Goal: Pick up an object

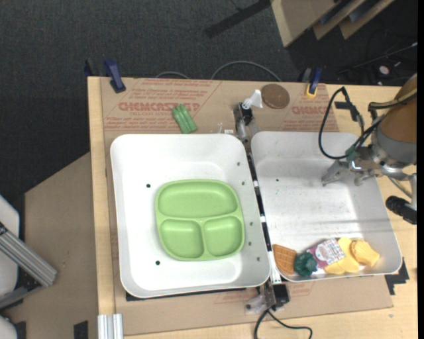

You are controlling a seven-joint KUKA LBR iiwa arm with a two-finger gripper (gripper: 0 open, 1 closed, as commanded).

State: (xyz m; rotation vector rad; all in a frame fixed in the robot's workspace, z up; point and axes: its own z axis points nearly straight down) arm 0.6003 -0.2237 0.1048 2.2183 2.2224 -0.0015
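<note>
Dark carpet (53, 40) fills the room above and left of the right bin (298, 212), with pale wooden furniture (331, 16) on it past the bin's far side. Brown printed cardboard (152, 99) covers the bench top under and around the right bin. Left bin (126, 165), white and shallow, sits touching the right bin's left wall. Grey arm (397, 129) comes in over the right bin's right edge. Green divided plate (199, 218), three compartments, lies flat in the middle of the left bin, well left of the right bin. Black cable (328, 122) loops above the right bin's far right part, running towards the arm. Gripper (344, 177) hangs over the bare upper right part of the right bin, fingers spread apart with nothing between them. Task objects are bunched along the right bin's near wall, well apart from the gripper: yellow pieces (361, 255) towards the near right corner, a pink-and-white packet (329, 251) touching them on the left, a dark green lump (305, 264) next, and an orange waffle-patterned wedge (284, 258) in the near left corner. Brown disc (275, 96) lies on the cardboard just past the right bin's far left corner. Small green object (184, 119) lies on the cardboard further left of that corner, beyond the left bin. Blue clamp (114, 74) grips the bench's far edge, far left of the right bin.
</note>
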